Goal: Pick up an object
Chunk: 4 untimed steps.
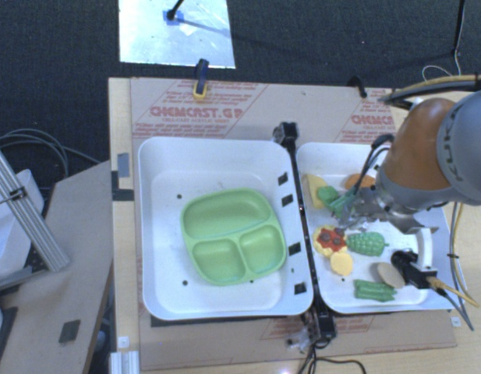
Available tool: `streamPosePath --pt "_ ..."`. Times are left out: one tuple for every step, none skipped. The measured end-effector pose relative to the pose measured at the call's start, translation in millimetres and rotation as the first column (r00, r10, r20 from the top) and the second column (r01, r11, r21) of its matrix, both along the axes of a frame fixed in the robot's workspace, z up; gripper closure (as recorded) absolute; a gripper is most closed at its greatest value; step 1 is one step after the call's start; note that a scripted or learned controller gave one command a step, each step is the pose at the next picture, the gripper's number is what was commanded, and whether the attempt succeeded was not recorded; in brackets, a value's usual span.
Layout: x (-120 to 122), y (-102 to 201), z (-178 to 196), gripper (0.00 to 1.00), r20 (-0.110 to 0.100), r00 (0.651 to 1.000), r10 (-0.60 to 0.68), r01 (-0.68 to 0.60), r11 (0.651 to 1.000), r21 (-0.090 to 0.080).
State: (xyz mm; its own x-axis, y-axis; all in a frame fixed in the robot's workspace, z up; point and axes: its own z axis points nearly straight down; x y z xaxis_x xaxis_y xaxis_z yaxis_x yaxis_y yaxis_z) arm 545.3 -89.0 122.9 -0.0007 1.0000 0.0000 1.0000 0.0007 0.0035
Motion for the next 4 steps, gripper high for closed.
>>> streamPosePath --pt "-0.2 0.0 -0.4 0.00 0.000 1.000 0.000 0.000 1.000 0.000" --pt "-5.5 -33.5 -34.9 0.00 0.005 1.000 -0.001 0.001 1.000 0.005" --pt "-2.2 -31.7 -20.6 1.00 0.014 1.000 0.003 -0.003 1.000 0.004" --pt "-3.4 -31.9 -22.2 0.00 0.010 1.000 0.002 -0.002 1.000 0.004"
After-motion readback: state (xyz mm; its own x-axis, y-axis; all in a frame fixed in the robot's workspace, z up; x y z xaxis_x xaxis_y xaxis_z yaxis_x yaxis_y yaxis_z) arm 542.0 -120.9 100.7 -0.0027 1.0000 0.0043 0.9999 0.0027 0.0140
